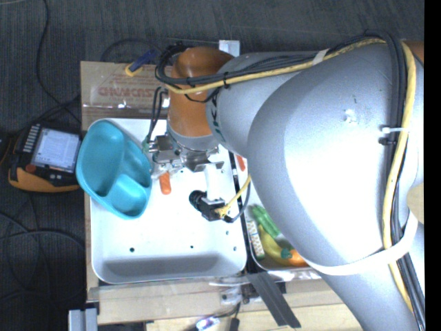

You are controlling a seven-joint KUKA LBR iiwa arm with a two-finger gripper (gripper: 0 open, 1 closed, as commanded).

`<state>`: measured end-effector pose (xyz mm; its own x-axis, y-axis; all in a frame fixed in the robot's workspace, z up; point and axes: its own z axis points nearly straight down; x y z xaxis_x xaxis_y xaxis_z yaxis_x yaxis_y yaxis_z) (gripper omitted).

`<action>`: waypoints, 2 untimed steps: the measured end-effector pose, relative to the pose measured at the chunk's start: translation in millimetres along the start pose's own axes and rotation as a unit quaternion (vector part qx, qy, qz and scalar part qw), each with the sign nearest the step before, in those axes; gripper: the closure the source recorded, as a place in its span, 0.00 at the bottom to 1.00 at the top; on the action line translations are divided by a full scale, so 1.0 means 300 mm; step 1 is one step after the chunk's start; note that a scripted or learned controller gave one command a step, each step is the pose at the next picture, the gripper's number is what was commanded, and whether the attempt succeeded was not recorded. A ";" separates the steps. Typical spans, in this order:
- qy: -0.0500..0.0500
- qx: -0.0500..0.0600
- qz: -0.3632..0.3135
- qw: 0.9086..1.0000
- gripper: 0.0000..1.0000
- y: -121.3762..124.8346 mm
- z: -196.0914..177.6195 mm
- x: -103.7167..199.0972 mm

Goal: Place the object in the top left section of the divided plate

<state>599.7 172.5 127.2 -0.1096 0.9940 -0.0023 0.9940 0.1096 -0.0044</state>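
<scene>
Camera view, looking down at a slant, finds the gripper (180,163) low over the upper middle of the left bin (165,254), hanging under the orange band (189,95) of the grey arm (324,150). Whether it is apart or together cannot be told, because the wrist body covers that part. Just below it a small orange object (165,184) lies on the white bin floor, close to the metal parts of the gripper; nothing shows it being held. Just left of the gripper sits the divided plate (114,174), a turquoise dish tilted up against the left wall of that bin, with a ridge splitting its inside into sections. A black fitting (204,203) with a yellow cable hangs to the lower right of the gripper, over the bin floor. Further right, past the shared bin wall, the right bin (256,257) holds green, yellow and orange items (272,240), partly hidden under the arm. Behind the bins a brown cardboard sheet (120,88) lies on the counter, and a handheld device (45,157) with a screen rests on the dark floor at far left.
</scene>
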 end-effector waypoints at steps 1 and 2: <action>0.001 0.000 0.000 1.000 0.00 0.000 0.000 0.002; -0.001 -0.001 0.127 0.992 0.00 0.037 -0.296 0.136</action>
<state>606.5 214.5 215.7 0.1449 0.9894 -0.0046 0.9894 -0.1449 -0.0018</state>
